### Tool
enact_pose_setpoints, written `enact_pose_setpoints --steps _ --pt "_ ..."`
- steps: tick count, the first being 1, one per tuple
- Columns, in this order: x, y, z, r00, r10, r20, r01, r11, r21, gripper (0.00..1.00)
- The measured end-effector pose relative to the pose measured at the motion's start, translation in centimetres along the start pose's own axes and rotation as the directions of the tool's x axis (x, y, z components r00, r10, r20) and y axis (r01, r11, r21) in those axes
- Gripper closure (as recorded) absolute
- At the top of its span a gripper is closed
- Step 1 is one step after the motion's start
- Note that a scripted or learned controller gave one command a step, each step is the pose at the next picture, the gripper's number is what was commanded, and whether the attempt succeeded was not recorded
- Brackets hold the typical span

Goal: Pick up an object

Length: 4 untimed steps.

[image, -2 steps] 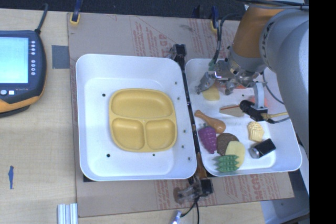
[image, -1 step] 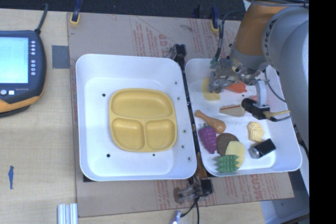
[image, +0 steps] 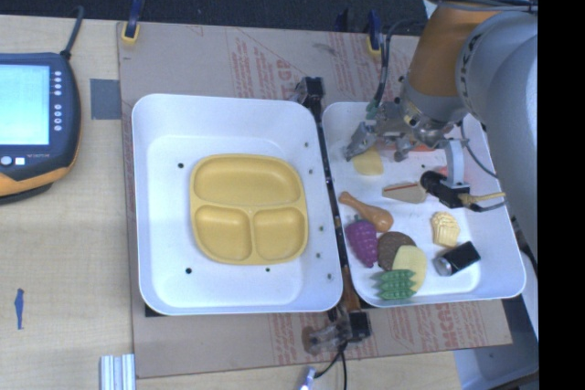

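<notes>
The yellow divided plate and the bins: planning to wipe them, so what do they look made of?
The plate looks like moulded plastic, matt to satin: even colour, rounded compartment edges, soft sheen. The bins seem thin formed plastic, smooth and slightly glossy, with rolled rims; the material is not certain.

A yellow divided tray (image: 249, 207) lies in the left white bin (image: 155, 279); an orange-edged handheld pendant (image: 35, 125) rests at the frame's left edge.

The arm (image: 475, 59) hides the right bin's (image: 494, 288) far corner; the finger state of the gripper (image: 384, 137) is indiscernible.
</notes>
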<state>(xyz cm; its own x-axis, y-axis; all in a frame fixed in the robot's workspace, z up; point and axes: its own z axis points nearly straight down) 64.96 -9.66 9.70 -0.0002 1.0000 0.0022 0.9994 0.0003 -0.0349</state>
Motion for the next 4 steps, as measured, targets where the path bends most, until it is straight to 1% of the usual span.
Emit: enact_pose_setpoints --steps 1,2,3,4 --pt "-0.1 0.0 -1.0 1.0 -0.001 0.0 0.001 1.0 0.002 1.0" --pt "0.0 0.0 -1.0 1.0 -0.002 -0.001 0.002 1.0 0.002 0.0" --pt "-0.2 0.7 0.5 1.0 -0.004 0.002 0.004 1.0 -0.029 0.0" --pt "-0.3 0.6 -0.6 1.0 -0.005 0.003 0.005 1.0 -0.027 1.0"
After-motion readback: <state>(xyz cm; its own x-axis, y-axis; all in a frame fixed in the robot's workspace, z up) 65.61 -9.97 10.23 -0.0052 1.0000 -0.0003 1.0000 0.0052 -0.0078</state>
